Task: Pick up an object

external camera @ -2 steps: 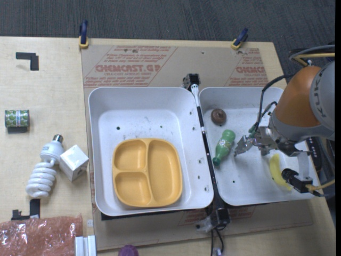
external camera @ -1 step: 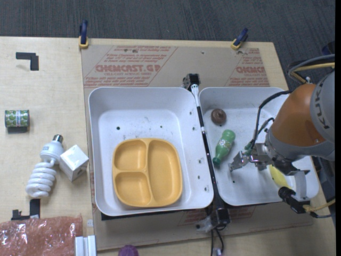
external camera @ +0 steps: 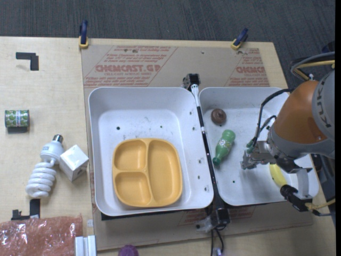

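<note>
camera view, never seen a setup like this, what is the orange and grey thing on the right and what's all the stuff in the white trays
That is a robot arm, grey with an orange band, reaching in from the right. One fixed camera looks down at a slant on a bench with two shallow white bins. The gripper hangs over the right bin; the picture does not show it holding anything. That bin holds a green bottle, a small brown object and a yellow item partly under the arm. The left bin holds a yellow divided plate. Outside the bins lie a spiral bulb, a white cube and a small green can.
</note>
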